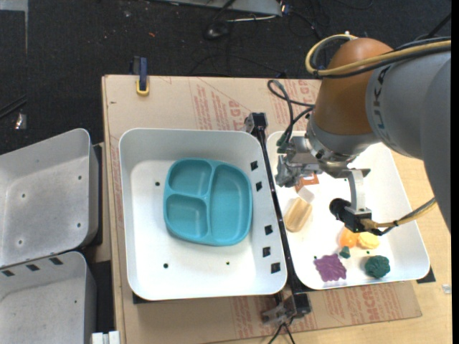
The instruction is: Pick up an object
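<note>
My gripper point(305, 185) hangs over the right bin point(409, 213), near its left wall, under the grey arm with the orange band. A tan bread-like piece point(297, 214) lies just below the gripper. A small white and orange piece point(308, 193) sits right at the gripper's tip; whether it is held is unclear. Further toward the bin's front lie an orange piece point(349, 239), a yellow piece point(368, 241), a purple piece point(330, 266) and a dark green piece point(377, 266).
The left bin point(143, 264) holds a teal divided plate point(209, 201). A black divider point(270, 192) runs between the bins. Cables point(287, 113) loop off the wrist. White trays point(43, 192) lie off the bench at left.
</note>
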Controlling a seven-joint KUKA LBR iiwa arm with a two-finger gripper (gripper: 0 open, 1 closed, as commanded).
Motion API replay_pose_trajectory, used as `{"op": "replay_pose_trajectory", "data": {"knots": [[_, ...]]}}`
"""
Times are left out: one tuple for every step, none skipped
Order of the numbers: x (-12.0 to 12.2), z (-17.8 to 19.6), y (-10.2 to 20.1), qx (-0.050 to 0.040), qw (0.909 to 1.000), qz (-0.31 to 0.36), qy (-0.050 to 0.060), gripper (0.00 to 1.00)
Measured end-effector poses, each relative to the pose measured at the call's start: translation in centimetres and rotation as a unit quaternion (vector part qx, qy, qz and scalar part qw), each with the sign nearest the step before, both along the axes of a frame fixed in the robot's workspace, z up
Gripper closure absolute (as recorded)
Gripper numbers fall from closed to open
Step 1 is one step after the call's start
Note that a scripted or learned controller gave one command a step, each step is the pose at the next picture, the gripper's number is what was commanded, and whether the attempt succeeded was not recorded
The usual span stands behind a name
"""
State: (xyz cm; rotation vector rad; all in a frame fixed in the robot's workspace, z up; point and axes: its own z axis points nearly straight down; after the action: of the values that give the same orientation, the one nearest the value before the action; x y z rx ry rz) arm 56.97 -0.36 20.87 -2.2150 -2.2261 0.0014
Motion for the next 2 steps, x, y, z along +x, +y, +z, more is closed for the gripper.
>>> {"op": "replay_pose_trajectory", "data": {"knots": [[-0.7, -0.3, 4.4, 0.0, 1.0, 0.0, 0.0, 1.0], [-1.1, 0.0, 8.5, -0.0001, 1.0, 0.0, 0.0, 1.0]]}}
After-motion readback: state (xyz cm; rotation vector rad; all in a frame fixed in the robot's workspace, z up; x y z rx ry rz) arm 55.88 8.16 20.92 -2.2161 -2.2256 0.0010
